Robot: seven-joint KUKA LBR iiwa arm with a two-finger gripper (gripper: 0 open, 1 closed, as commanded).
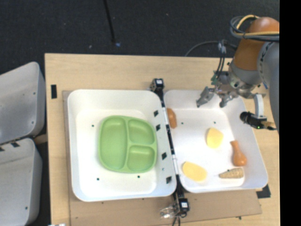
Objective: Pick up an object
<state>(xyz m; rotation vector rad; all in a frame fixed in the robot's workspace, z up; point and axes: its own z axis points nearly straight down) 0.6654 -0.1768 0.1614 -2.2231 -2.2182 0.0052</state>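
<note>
A pale green tray [127, 143] lies in the white left bin [80, 173]. In the white right bin [188, 102]: orange piece [171, 118] at nine o'clock, yellow pieces [214, 138] centre and at seven [194, 171], orange drumstick [238, 154] at four, tan cone [232, 174] at five.

The arm [256, 41] is cut off at the right edge, perhaps mid-elbow.

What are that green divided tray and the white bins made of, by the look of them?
The green divided tray looks like moulded plastic: one even colour, a dull sheen, rounded compartments. The white bins also look plastic, smooth and slightly glossy with rounded corners, though thin painted metal cannot be ruled out.
</note>
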